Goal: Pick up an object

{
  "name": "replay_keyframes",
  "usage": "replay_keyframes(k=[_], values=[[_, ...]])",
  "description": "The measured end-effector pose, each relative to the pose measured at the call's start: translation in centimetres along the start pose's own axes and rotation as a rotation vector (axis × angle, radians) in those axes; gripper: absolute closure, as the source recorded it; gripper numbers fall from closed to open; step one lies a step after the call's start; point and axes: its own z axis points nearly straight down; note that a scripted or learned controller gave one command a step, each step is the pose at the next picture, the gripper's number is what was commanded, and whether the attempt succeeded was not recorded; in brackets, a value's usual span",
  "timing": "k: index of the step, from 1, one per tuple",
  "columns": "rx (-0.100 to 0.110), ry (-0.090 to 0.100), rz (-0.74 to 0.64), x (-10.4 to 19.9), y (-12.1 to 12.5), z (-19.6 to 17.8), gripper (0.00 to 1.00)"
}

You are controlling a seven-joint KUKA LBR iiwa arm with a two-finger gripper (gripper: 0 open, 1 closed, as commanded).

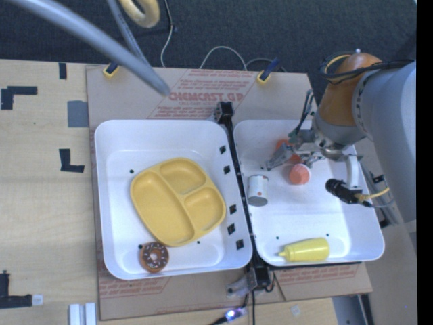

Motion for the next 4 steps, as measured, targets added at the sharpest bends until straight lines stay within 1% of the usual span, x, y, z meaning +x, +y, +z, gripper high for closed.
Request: replay_keyframes(k=[1, 2, 3, 4], values=[[-0.003, 0.000, -0.001, 0.1, 0.1, -1.3, 1.00], [-0.008, 0.000, 0.000, -0.3, 1.0, -7.1, 1.00], [-0.010, -0.001, 0.000, -0.7, 1.3, -13.4, 1.00], [-0.009, 0.000, -0.001, 0.4, 1.3, -18.7, 1.00]])
